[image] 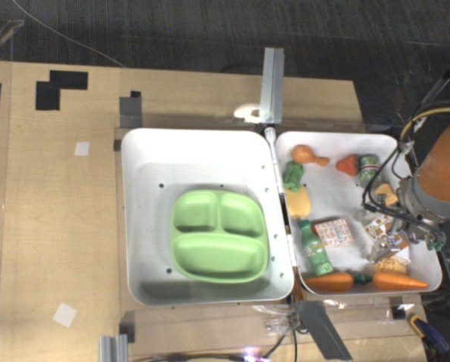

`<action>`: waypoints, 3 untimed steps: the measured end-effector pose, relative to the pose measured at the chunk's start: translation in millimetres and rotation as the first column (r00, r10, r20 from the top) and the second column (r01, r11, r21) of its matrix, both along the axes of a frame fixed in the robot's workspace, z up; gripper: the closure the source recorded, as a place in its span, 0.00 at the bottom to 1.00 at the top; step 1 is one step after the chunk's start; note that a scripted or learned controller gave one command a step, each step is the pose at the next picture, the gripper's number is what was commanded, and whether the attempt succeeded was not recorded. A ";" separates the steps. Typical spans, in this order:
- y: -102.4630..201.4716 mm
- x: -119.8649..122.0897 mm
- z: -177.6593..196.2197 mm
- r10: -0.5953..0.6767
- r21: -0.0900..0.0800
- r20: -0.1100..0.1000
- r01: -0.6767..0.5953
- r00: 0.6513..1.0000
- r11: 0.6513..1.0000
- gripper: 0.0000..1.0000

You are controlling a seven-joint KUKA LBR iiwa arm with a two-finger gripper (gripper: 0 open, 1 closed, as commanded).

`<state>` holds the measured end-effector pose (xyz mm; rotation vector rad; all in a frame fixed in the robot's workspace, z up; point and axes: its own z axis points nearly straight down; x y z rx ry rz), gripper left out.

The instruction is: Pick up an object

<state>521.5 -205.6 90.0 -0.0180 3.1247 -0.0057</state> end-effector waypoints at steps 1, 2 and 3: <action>28.3 -11.8 0.9 0.206 -0.007 0.003 -0.206 0.978 0.978 0.00; 77.9 -20.8 1.7 0.467 -0.012 0.002 -0.467 0.884 0.884 0.00; 80.3 -15.0 15.8 0.474 -0.020 0.018 -0.474 0.880 0.880 1.00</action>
